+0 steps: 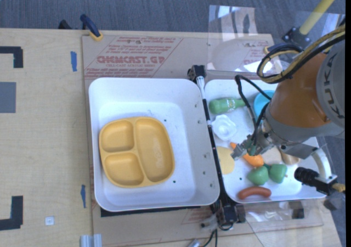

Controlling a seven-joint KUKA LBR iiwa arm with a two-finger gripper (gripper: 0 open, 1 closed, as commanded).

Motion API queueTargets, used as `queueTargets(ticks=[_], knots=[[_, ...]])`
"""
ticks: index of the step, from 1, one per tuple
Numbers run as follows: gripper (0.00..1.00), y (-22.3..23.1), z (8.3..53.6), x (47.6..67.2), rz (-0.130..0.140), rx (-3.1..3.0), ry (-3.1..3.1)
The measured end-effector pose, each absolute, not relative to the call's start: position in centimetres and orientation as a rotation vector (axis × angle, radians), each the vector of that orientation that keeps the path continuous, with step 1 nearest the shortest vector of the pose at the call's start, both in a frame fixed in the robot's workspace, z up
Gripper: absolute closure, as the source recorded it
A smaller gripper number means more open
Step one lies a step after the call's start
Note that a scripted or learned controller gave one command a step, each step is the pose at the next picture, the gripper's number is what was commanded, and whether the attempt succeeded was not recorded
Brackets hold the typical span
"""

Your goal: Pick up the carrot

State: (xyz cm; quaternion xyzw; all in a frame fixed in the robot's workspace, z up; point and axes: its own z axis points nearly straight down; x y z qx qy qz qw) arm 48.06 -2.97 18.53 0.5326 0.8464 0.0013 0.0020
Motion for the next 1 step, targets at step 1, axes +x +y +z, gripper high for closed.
queueTargets(ticks=[1], knots=[[1.00,5.33,18.36,48.15,0.003,1.616,2.693]])
